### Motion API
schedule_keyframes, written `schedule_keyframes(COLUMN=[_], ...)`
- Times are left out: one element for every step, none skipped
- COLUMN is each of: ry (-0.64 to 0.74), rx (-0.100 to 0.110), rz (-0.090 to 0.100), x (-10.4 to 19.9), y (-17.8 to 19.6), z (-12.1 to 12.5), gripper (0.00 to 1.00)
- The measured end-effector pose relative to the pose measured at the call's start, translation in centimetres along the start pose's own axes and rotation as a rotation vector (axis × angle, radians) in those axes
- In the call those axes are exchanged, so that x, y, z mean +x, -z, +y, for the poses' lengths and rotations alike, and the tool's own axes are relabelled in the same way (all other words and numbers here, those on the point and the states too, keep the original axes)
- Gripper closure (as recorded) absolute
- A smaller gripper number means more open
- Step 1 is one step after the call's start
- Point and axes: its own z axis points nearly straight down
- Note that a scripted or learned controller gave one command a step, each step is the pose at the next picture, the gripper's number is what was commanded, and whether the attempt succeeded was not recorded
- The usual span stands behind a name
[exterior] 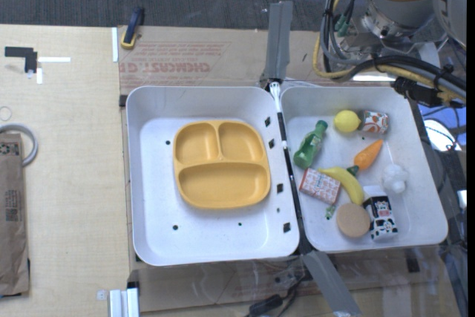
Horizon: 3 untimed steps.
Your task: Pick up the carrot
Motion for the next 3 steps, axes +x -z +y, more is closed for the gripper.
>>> schedule_keyframes(ry=[-0.001, 0.109, 0.312], rx=[0.000, -0.003, -0.002], rz=[-0.002, -0.001, 0.000], x=[-0.2, 2.0, 3.9], y=[0.9, 1.8, -0.5], z=[0.0, 0.4, 0.7], gripper=[1.00, 1.00, 1.00])
